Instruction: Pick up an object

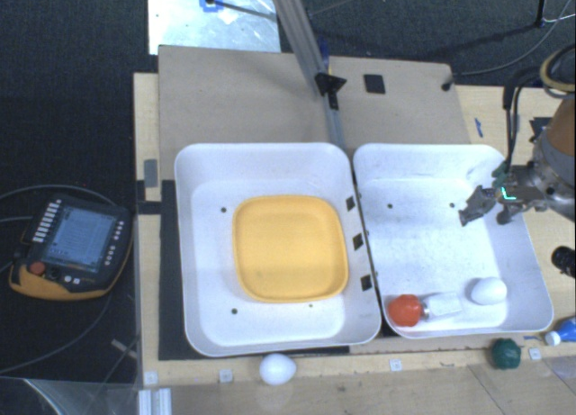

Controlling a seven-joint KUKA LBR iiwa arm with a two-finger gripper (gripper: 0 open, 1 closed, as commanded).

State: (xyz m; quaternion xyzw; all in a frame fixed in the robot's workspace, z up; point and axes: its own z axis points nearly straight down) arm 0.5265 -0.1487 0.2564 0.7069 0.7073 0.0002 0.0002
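The right bin (423, 233) holds three small things along its near wall: a red ball (406, 310), a clear-white piece (441, 304) next to it, and a white egg-shaped object (488, 292). My gripper (487, 210) hangs over the right side of this bin, above and well apart from those things. Its fingers stand open with nothing between them. A yellow square plate (291, 247) lies in the middle of the left bin (202, 224).
A white egg shape (277, 368) lies on the bench in front of the left bin. A green ball (505, 353) and a blue item (562, 334) sit past the right bin's near corner. A teach pendant (67, 251) rests far left.
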